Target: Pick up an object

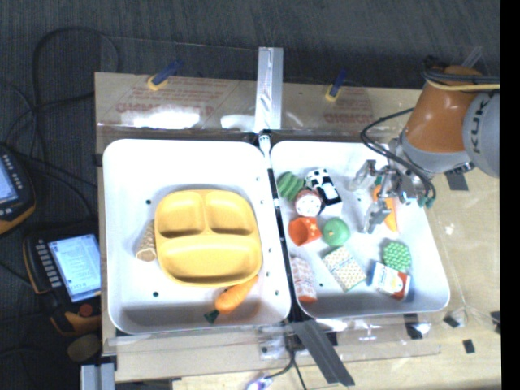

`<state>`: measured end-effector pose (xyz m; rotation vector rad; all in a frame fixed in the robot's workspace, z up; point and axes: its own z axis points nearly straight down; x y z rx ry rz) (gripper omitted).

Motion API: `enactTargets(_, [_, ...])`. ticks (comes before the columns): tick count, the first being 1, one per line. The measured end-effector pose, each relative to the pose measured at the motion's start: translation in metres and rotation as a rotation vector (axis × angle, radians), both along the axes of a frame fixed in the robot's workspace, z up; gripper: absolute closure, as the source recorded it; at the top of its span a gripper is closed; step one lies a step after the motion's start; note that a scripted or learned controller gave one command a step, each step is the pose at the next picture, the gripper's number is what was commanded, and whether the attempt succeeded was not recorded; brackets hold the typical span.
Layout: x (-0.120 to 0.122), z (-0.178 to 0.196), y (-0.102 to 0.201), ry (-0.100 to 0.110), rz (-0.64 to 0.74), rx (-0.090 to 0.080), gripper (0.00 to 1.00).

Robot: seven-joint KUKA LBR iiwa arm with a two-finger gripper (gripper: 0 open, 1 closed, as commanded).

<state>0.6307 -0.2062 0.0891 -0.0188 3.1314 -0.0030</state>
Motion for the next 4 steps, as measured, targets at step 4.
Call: enactTargets(4, [-0.068,0.001,0.038,-0.004,-0.071,-0.003,0.0])
